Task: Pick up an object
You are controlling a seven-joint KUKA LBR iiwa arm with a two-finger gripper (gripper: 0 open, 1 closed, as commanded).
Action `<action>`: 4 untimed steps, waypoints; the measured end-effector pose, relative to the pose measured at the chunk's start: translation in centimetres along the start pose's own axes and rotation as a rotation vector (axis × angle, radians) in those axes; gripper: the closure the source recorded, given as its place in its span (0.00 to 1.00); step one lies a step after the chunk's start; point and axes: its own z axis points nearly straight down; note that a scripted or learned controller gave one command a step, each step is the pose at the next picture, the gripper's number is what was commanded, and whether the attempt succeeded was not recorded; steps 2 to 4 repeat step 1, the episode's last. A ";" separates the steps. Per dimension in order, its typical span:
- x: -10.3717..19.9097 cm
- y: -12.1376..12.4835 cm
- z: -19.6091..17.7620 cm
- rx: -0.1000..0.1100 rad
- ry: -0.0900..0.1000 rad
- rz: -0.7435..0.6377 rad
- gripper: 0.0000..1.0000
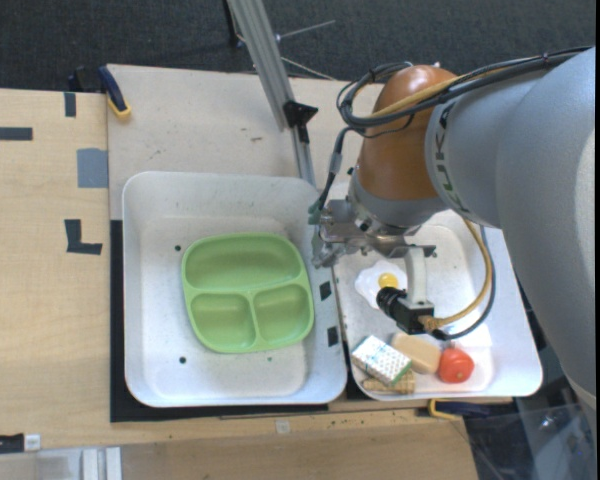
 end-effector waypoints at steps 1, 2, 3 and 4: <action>5.9 -0.9 -1.6 -0.002 0.000 -0.002 1.00; 5.9 -0.9 -1.6 -0.002 0.000 -0.002 1.00; 5.9 -0.9 -1.6 -0.002 0.000 -0.002 1.00; 5.9 -0.9 -1.6 -0.002 0.000 -0.002 1.00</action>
